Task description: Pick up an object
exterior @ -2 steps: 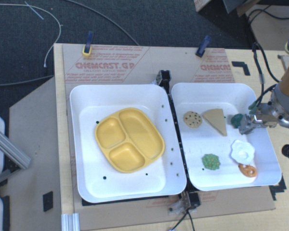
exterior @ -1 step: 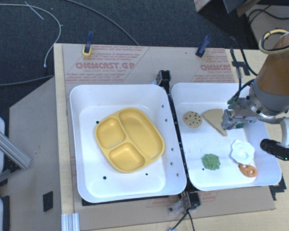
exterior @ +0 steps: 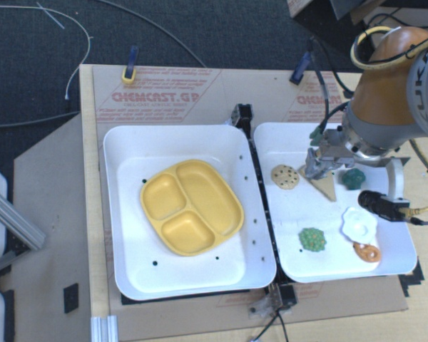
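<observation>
Tan and wedge-shaped, a small food piece (exterior: 327,187) is lying in the right bin (exterior: 292,137), just under the claw (exterior: 315,166); whether the two are touching is unclear, and I cannot tell how the claw is set. Just left of the wedge a speckled cookie (exterior: 285,177) is resting, and to its right a dark green lump (exterior: 354,179). Nearer the front of that bin a green broccoli piece (exterior: 313,239), a fried egg (exterior: 359,226) and an orange pretzel (exterior: 367,252) are sitting apart from one another. Over in the left bin (exterior: 125,155) a yellow divided plate (exterior: 191,206) is lying flat. Both bins are sitting on the bench (exterior: 164,95).
</observation>
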You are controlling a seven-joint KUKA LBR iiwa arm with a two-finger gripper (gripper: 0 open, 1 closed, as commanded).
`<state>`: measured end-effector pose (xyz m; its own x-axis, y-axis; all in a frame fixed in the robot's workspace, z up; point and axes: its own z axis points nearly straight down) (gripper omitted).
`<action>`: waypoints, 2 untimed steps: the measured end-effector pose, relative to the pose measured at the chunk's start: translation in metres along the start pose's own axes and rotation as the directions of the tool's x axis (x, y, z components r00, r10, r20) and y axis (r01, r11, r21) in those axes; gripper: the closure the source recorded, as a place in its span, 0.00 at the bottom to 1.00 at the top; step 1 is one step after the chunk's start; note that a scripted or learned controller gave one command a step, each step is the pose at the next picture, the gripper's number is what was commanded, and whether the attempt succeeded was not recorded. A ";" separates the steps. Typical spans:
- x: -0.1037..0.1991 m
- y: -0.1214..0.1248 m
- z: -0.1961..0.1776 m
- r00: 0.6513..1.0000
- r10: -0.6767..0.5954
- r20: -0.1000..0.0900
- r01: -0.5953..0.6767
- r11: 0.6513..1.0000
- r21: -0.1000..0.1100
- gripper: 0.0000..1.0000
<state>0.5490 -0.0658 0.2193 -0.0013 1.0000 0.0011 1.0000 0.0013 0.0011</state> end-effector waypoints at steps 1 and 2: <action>0.054 0.019 -0.011 1.000 -0.006 -0.001 0.006 1.000 -0.002 1.00; 0.105 0.033 -0.020 1.000 -0.006 -0.002 0.006 1.000 -0.002 1.00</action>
<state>0.5817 0.0396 0.2398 -0.0069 1.0000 0.0028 1.0000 0.0069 0.0027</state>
